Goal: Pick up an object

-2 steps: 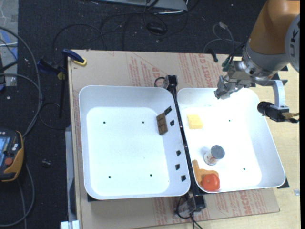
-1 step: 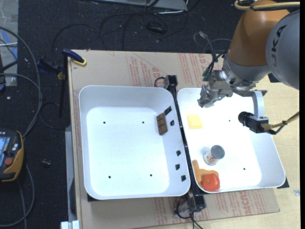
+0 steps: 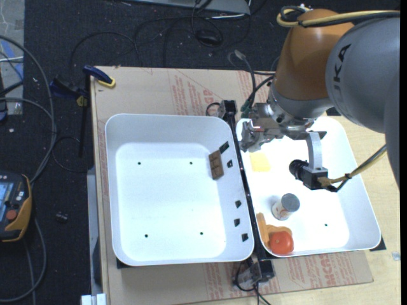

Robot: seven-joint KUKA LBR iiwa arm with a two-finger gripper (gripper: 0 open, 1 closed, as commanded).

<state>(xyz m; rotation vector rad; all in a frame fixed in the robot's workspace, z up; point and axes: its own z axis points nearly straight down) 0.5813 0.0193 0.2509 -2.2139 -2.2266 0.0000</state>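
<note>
Jaws hang near pale yellow square (image 3: 259, 163).

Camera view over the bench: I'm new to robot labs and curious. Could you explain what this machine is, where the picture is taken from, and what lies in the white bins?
The one picture comes from a camera fixed above the bench, looking down at a slant. The big grey and orange machine is a robot arm reaching in from the right. Its end effector, the grasping part, hangs over the far left corner of the right bin. That bin holds a flat yellow square, a small grey-topped cylinder, a red ball and an orange piece beside it. The left bin holds a small brown block by its right wall. I cannot tell whether anything is held.
</note>
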